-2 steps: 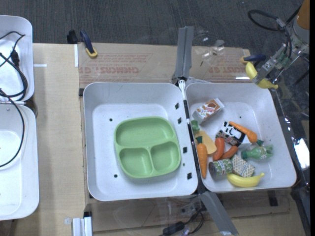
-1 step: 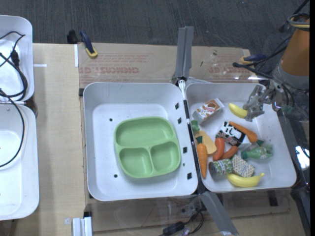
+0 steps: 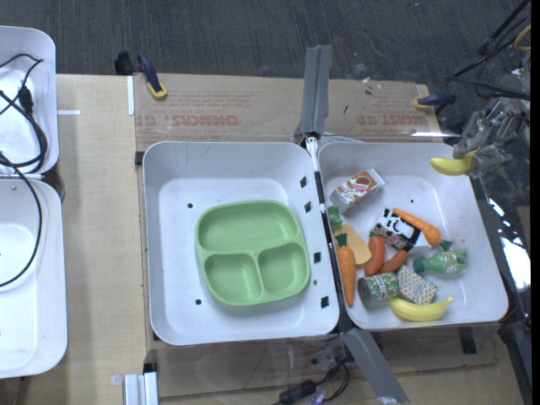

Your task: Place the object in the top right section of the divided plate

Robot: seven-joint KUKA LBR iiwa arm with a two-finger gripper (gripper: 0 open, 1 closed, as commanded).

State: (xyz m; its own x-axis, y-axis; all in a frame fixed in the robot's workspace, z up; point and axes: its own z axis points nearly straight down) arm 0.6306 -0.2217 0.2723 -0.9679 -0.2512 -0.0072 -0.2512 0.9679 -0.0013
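A green divided plate (image 3: 251,251) lies in the left white bin (image 3: 164,226), with one wide section at the back and two smaller ones at the front; all sections are bare. My gripper (image 3: 474,148) hangs over the far right corner of the right bin (image 3: 485,226), at the view's right edge. A small yellow banana (image 3: 450,165) sits at its fingertips, seemingly lifted above the bin rim and pinched by one end. The gripper is far to the right of the plate.
The right bin holds several toy foods: a small carton (image 3: 356,188), a carrot (image 3: 347,272), a second banana (image 3: 422,309), a green bottle (image 3: 439,261) and a can (image 3: 377,288). A grey divider post (image 3: 315,91) stands between the bins at the back.
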